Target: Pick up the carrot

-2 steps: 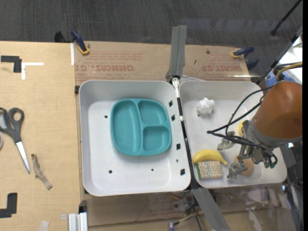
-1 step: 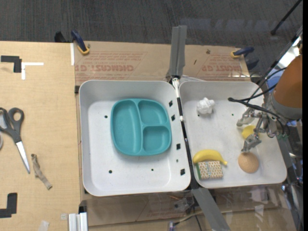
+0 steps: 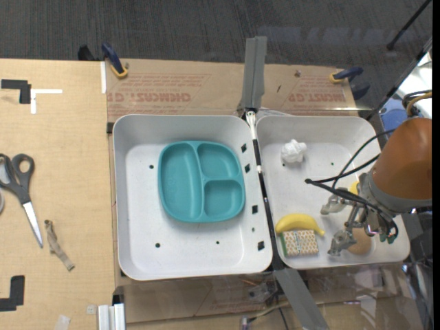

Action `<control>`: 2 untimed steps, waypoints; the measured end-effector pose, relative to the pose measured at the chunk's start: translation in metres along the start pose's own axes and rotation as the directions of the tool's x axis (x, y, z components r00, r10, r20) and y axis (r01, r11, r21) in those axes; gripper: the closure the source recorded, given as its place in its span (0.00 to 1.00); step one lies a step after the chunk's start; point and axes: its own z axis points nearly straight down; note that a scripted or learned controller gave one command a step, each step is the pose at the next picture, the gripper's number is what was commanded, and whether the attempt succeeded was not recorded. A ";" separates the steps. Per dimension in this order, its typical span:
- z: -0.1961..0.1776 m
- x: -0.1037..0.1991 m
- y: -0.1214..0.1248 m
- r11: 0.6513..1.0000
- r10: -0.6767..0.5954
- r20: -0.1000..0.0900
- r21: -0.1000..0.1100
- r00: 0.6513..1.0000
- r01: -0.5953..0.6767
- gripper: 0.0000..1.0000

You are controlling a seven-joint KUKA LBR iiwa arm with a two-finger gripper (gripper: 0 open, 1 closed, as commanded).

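In the right bin (image 3: 323, 133), my gripper (image 3: 350, 234) hangs low over the front right corner, under the orange band of the arm (image 3: 409, 160). A small orange-tan rounded thing (image 3: 360, 244), which may be the carrot, lies right beside the gripper and is partly hidden by it. I cannot tell whether the gripper touches it. A bit of yellow (image 3: 354, 187) peeks out from behind the arm's cables.
A banana (image 3: 300, 223) and a small patterned block (image 3: 300, 243) lie at the right bin's front left. A white crumpled lump (image 3: 293, 151) sits near its back. The left bin (image 3: 130, 205) holds a teal divided plate (image 3: 202, 181). Scissors (image 3: 23, 191) lie on the bench at left.
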 end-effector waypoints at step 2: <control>0.000 -0.022 -0.034 0.988 0.152 0.000 0.000 0.988 -0.152 0.00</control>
